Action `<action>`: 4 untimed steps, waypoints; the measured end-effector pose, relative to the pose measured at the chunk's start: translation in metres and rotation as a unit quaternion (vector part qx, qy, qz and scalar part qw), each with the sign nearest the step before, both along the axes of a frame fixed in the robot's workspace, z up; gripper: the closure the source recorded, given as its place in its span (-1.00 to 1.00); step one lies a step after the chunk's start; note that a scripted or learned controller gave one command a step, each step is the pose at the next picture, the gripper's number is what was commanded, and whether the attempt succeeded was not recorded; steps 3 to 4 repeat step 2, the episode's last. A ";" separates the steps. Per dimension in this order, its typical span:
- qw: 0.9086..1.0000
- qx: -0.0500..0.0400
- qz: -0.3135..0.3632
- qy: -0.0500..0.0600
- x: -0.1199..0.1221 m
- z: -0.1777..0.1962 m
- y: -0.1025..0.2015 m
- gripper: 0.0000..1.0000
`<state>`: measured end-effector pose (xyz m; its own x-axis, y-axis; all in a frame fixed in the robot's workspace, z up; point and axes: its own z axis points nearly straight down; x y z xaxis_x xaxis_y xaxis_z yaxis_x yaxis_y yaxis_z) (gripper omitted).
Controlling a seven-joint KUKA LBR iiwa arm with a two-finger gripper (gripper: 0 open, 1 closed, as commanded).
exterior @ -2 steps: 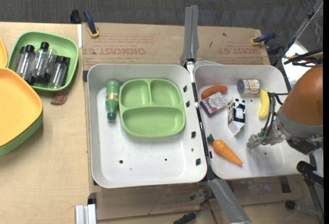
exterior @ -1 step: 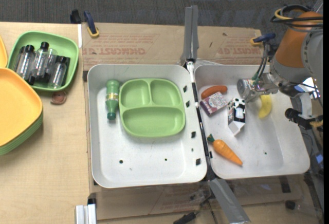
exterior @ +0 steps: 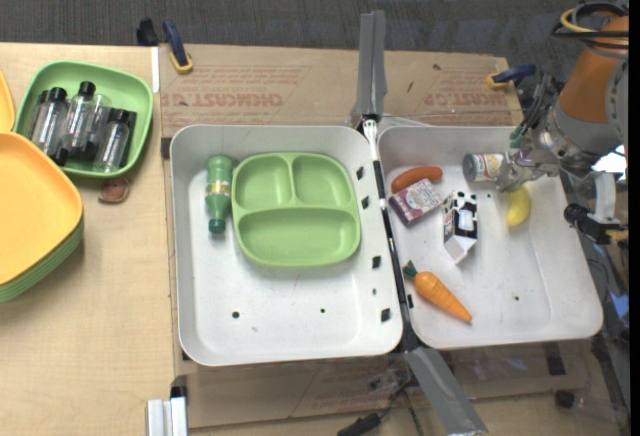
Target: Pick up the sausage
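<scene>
The sausage (exterior: 415,177) is a short red-orange link lying in the right bin (exterior: 560,314), near its back left corner and just behind a purple packet (exterior: 416,201). My gripper (exterior: 519,176) hangs over the back right part of the same bin, about a hand's width to the right of the sausage. It is right beside a small can (exterior: 483,165) lying on its side and just above a yellow fruit (exterior: 517,208). Nothing shows between its tips. The grey arm with its orange band (exterior: 590,84) comes in from the upper right.
A black-and-white carton (exterior: 462,224) and a carrot (exterior: 441,295) also lie in the right bin. In the left bin (exterior: 280,324) are a green divided plate (exterior: 296,209) and a green bottle (exterior: 218,192). A green tray of bottles (exterior: 85,119) and orange plates (exterior: 35,214) sit further left.
</scene>
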<state>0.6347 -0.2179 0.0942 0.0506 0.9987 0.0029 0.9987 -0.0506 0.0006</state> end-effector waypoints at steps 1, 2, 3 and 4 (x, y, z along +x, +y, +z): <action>0.999 -0.002 -0.032 0.001 -0.041 0.013 0.005 1.00; 0.997 -0.002 0.072 0.001 -0.085 0.014 0.019 1.00; 0.997 -0.002 0.072 0.001 -0.085 0.014 0.019 1.00; 0.997 -0.002 0.072 0.001 -0.085 0.014 0.019 1.00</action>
